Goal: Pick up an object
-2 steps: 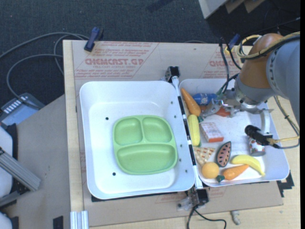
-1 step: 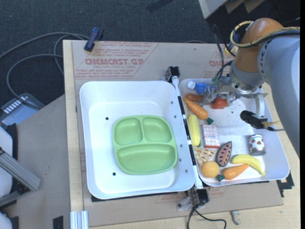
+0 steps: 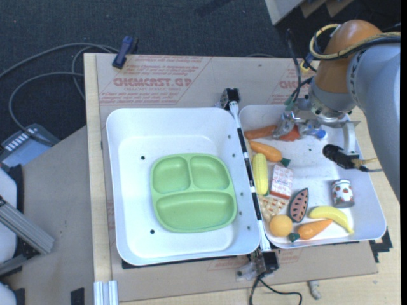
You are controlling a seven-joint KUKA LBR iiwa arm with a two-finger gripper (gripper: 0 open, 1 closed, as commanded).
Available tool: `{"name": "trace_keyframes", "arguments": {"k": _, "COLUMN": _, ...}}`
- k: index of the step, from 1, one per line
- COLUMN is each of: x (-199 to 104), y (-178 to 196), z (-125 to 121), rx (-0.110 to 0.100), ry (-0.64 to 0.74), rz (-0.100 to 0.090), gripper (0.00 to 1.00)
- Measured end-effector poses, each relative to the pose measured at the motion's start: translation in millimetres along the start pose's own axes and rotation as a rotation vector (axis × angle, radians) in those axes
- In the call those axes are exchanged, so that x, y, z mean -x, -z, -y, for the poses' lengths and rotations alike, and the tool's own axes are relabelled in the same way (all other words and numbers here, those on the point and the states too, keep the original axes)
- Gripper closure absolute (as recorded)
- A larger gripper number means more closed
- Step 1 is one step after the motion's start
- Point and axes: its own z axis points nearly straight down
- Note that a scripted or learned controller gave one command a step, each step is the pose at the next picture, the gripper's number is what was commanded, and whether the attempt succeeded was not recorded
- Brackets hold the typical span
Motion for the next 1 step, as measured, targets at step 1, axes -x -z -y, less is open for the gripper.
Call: {"name": "trace_keyframes", "arguments": {"k": 1, "x": -78.3, "y": 92.4, "z": 53.3, "rx": 0.017, "ry": 0.002, "rz": -0.003, "gripper": 1.00}}
